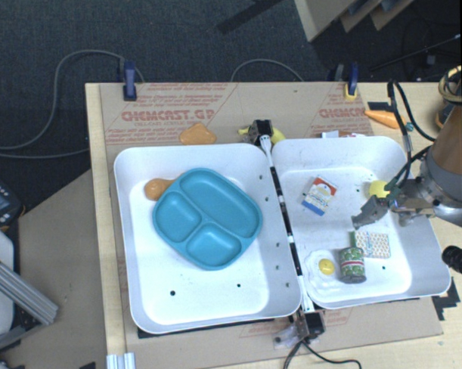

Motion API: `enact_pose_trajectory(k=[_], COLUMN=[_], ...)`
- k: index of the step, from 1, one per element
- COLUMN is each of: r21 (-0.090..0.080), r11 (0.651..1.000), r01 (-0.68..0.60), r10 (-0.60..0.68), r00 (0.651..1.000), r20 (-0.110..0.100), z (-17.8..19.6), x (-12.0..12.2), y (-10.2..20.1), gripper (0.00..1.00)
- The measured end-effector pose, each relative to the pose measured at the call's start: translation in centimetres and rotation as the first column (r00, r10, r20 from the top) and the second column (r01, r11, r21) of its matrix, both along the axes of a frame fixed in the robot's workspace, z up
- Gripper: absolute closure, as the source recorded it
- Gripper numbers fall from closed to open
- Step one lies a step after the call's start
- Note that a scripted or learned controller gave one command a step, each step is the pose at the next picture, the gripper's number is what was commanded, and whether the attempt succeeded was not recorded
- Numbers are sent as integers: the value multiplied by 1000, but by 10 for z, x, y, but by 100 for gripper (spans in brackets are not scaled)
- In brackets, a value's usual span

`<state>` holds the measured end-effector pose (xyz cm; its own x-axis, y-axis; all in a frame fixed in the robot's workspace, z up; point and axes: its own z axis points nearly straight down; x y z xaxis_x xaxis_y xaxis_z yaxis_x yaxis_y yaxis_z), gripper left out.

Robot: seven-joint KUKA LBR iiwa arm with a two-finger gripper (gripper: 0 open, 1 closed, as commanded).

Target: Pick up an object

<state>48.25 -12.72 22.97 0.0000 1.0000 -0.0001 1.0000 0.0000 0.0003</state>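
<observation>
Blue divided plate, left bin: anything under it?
An orange object sticks out from beneath the blue divided plate at its upper-left edge, inside the left bin. Its remaining part is covered, as is anything else beneath the plate.

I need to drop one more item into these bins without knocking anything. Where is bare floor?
In the left bin, the strip in front of the blue divided plate is bare. The right bin has room at its back-left, behind the small carton. Its front is crowded: the can, patterned packet, yellow-centred piece and gripper.
</observation>
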Motion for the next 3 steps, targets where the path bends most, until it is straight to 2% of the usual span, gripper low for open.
enact_pose_trajectory(k=[1, 2, 3], r21=[3, -1, 0], r11=[1000, 1000, 1000], r01=[2, 1, 1], r10=[-2, -1, -1], r00=[1000, 1000, 1000], r20=[-9, 1, 1], z=[-121, -105, -105], x=[-5, -3, -3], y=[-12, -12, -12], gripper=[0, 100, 0])
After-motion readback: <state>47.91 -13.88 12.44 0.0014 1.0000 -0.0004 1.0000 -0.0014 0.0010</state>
